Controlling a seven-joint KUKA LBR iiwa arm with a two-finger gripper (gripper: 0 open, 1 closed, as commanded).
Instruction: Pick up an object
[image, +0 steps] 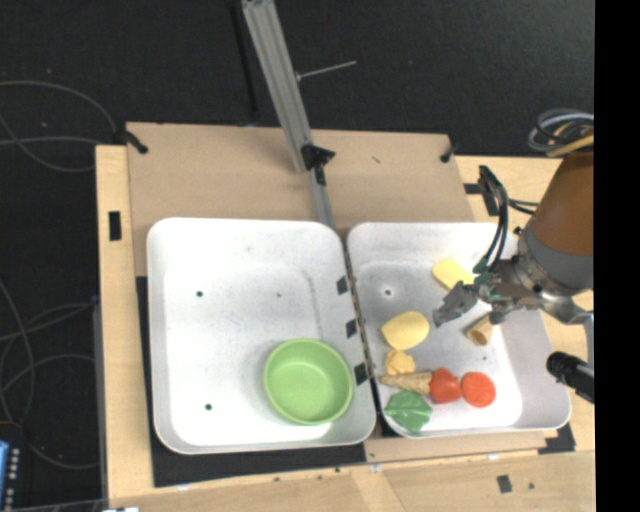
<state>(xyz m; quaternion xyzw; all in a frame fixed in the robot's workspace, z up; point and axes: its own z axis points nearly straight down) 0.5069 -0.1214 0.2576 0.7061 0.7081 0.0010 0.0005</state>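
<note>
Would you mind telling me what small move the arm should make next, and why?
Probably a short drop toward the yellow potato-shaped piece. The gripper hangs over the right bin, just up and right of that piece, with nothing seen between its fingers, and the piece lies apart from the crowded items near the bin's front edge.

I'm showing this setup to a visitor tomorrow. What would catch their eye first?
Probably the bright green bowl, alone near the front of the left bin. Next, the cluster of colourful toy foods in the right bin: two red tomatoes, a yellow potato-like piece and a green item. The claw hovers just above them.
</note>
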